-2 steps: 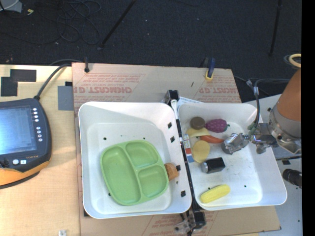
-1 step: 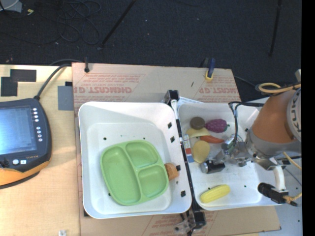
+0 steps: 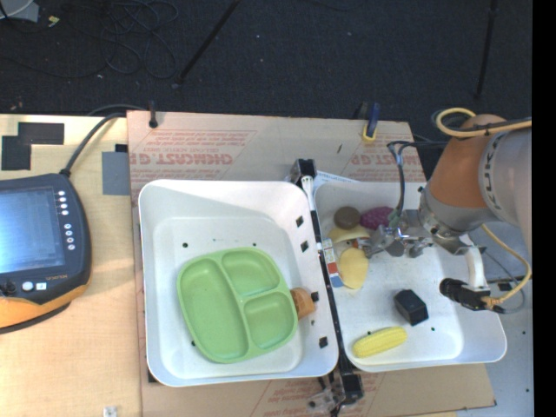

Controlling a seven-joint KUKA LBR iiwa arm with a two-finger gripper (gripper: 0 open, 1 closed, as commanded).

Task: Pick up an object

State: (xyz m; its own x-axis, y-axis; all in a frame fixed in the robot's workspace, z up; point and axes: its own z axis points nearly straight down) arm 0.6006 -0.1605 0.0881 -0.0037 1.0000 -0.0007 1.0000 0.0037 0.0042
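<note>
Pale yellow object [image 3: 354,268] in right bin [image 3: 473,341], just beside hand [image 3: 375,243], grip state unclear

Both white bins [image 3: 165,233] look like smooth, slightly glossy plastic, catching the light along their rims. The green tray [image 3: 236,303] is plastic too, with a soft satin sheen. Under them lies matt brown cardboard [image 3: 217,146] with red print, and the table [image 3: 43,354] beside it shows pale wood. The corn [image 3: 380,341] is shiny yellow plastic, the black block [image 3: 410,307] dull and matt. The gripper [image 3: 393,243] glints like bare metal; the orange band [image 3: 456,176] is smooth and semi-gloss.
</note>
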